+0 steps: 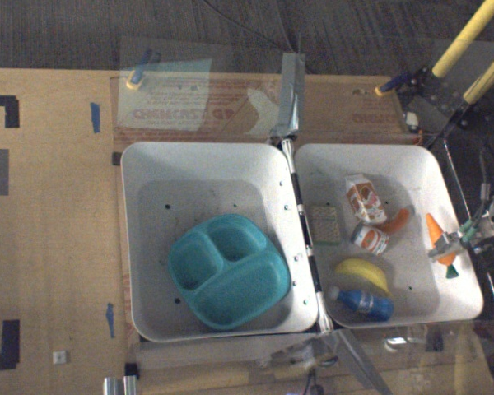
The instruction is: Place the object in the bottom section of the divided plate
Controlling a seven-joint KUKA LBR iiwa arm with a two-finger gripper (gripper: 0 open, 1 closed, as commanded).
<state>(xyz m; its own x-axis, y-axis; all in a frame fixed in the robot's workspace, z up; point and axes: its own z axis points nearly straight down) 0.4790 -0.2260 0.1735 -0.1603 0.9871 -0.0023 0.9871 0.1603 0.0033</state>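
Observation:
The teal divided plate (229,271) lies tilted in the left bin (140,220), two small sections toward the back and one large section toward the front, with nothing in them. My gripper (454,245) is low at the right edge of the right bin (412,164), with a grey metal part lying across a toy carrot (435,227), whose green top (452,271) pokes out below it. Whether the carrot is held is not visible.
The right bin also holds a small carton (364,199), a can (370,239), an orange sausage-like piece (398,220), a banana (364,273), a blue bottle (363,303) and a grey mesh pad (325,224). Yellow-handled clamps (465,35) stand at the back right.

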